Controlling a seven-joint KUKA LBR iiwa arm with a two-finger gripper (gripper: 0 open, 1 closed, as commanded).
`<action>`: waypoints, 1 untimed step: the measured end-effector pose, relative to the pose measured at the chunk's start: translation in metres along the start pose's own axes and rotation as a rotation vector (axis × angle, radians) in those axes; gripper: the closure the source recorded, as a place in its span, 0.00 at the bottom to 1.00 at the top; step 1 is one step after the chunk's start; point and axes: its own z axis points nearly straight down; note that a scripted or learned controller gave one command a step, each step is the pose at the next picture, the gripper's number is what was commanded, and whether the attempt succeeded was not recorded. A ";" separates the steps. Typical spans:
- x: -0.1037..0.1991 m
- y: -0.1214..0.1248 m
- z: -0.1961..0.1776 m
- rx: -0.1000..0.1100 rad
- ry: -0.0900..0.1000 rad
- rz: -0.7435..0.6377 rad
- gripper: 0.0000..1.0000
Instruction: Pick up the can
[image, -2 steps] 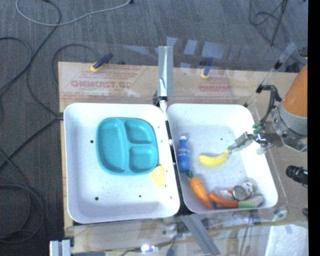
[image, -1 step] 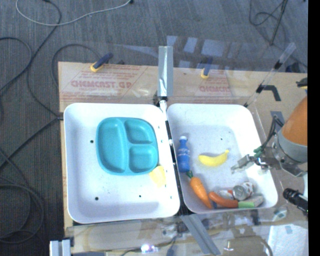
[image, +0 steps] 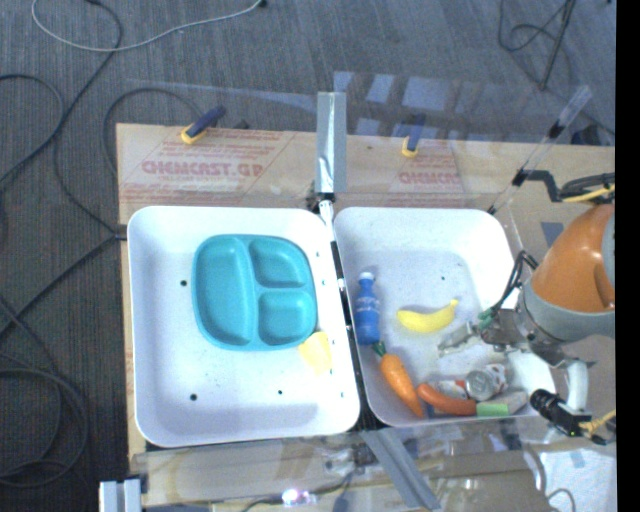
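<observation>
The can (image: 486, 383) is a small silver one lying on its side near the front right corner of the right bin (image: 420, 240). It rests among a red pepper-like piece (image: 447, 399) and a green piece (image: 497, 408). My gripper (image: 462, 340) hangs low over the right side of this bin, just behind the can and to the right of the banana (image: 428, 319). Nothing shows held in it. The grey arm with its orange band (image: 580, 268) reaches in from the right and hides the bin's right wall.
A blue bottle (image: 367, 308) and a carrot (image: 399, 378) lie along the right bin's left side. The left bin (image: 160, 400) holds a teal divided plate (image: 255, 290) and a yellow piece (image: 316, 352). Cables lie on the floor around the bench.
</observation>
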 end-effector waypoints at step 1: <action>-0.002 0.001 0.000 0.001 0.004 -0.005 0.00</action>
